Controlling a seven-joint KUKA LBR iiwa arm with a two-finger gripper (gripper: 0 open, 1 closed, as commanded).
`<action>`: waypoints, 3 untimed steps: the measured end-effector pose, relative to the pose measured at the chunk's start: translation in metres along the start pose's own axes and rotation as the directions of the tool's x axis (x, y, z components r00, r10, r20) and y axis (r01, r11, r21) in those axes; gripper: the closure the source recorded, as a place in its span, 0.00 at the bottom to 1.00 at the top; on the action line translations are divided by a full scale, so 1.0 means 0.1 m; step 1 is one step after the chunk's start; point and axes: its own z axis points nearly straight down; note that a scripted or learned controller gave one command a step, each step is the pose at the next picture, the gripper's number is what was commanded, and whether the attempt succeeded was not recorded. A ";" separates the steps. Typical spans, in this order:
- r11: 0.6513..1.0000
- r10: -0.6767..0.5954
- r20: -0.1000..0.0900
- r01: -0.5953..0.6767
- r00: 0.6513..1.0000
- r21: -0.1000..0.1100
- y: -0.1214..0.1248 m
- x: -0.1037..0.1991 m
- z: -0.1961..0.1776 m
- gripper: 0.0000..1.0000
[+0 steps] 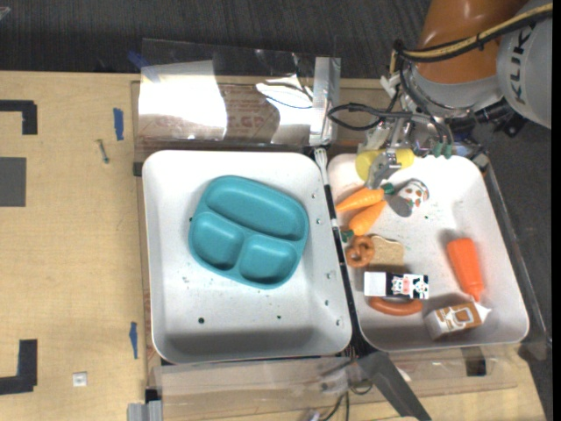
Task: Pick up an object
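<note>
My gripper [387, 167] hangs over the back left corner of the right bin [503, 235], right at a small yellow object [391, 157] that its metal parts partly cover. Just below it lie two orange carrot pieces [361, 201] and a grey-white piece with red spots [408, 196]. Further forward are a brown pretzel [358, 252], a tan cracker [387, 250], a black-and-white carton [397, 285] on a red sausage [394, 306], a larger orange carrot [466, 266] and a brown-and-white box [454, 317].
The left bin [166, 305] holds a teal divided plate [248, 230]. A clear plastic sheet [232, 103] stands behind the left bin. Cables and the arm's orange band [469, 11] crowd the space behind the right bin.
</note>
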 end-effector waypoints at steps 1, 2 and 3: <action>0.995 -0.103 0.003 0.103 0.995 0.002 -0.12 0.35 -0.23 1.00; 0.999 0.033 0.010 -0.033 0.999 0.001 -0.28 -0.02 -0.52 1.00; 0.995 -0.096 0.000 0.096 0.995 0.001 0.01 0.26 -0.11 1.00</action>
